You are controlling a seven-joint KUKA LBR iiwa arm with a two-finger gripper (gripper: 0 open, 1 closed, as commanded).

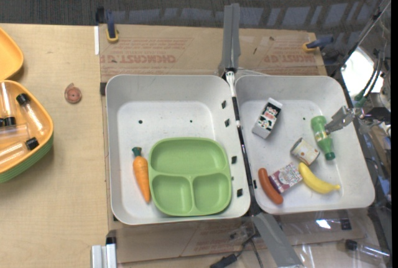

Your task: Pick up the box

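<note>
From above, the metal claw (341, 119) sits at the right bin's right edge beside the green plastic bottle (323, 137); whether it's apart or together, I cannot tell. The small white cow-print box (267, 119) lies untouched, far-left in the right-hand white bin (357, 195). Approach stage, I'd say: it needs to travel left and drop over that box.

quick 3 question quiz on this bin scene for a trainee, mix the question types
1. True or false: the carrot lies in the same bin as the green plate.
2. Which thing lies nearest the hand? A) green bottle B) carrot C) hot dog
3. Fill in: the banana lies in the ___ bin of the view.

Key
1. True
2. A
3. right
</note>
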